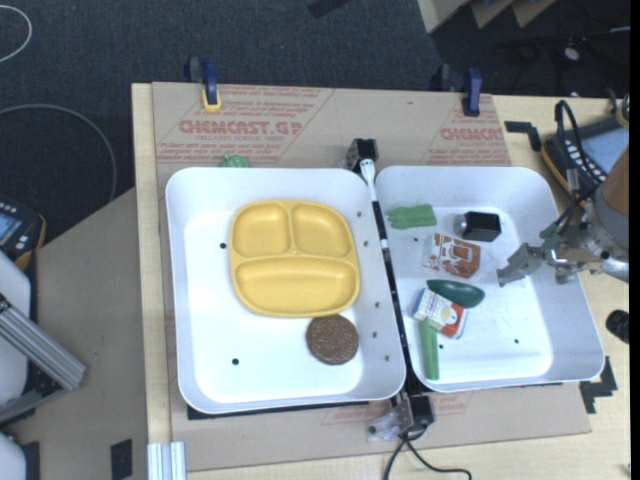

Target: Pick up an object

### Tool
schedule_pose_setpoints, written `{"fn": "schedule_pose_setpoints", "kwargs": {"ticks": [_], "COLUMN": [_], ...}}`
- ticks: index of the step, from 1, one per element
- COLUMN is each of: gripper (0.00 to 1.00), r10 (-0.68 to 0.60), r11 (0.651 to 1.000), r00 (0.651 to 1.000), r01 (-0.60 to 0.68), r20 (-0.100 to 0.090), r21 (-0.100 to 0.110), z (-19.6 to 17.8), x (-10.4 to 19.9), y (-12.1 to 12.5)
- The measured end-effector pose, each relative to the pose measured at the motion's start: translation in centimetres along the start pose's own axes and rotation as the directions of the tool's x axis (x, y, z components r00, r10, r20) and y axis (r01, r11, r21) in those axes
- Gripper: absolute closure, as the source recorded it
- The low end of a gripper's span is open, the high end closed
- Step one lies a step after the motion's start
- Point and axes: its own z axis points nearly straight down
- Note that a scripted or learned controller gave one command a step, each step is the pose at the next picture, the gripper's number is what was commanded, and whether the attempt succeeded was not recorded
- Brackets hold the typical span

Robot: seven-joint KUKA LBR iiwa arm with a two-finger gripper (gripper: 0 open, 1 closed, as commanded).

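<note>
Camera view. Approach step: the tool (522, 264) hangs over the right bin (570, 353) toward its 3 o'clock edge — whether it is spread or pressed together cannot be told, and nothing is seen in it. Candidate objects lie toward the bin's centre: a glossy dark-green curved piece (456, 292) on a printed packet (440, 314), a second flat packet (452, 256) at 12 o'clock of these, a matte black block (481, 225), a soft green slab (411, 215). Next move, by judgement — travel toward 9 o'clock, then descend. Left bin (200, 348): smooth yellow three-compartment plate (294, 258); rough brown disc (332, 339) at its 5 o'clock.
</note>
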Motion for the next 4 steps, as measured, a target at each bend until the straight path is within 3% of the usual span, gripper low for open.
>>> {"fn": "schedule_pose_setpoints", "kwargs": {"ticks": [1, 2, 3, 4], "gripper": [0.0, 0.0, 1.0, 1.0], "r10": [0.001, 0.003, 0.002, 0.003], "r11": [1.0, 1.0, 1.0, 1.0], "r00": [1.0, 1.0, 1.0, 1.0], "r01": [-0.001, -0.003, -0.002, -0.003], "r20": [-0.002, 0.003, 0.002, 0.007], "r21": [-0.006, -0.005, -0.003, -0.01], "z": [10.9, 10.7, 9.9, 1.5], "x": [3.8, -0.5, -0.2, -5.2], "y": [-1.7, -2.2, -2.2, -0.8]}}
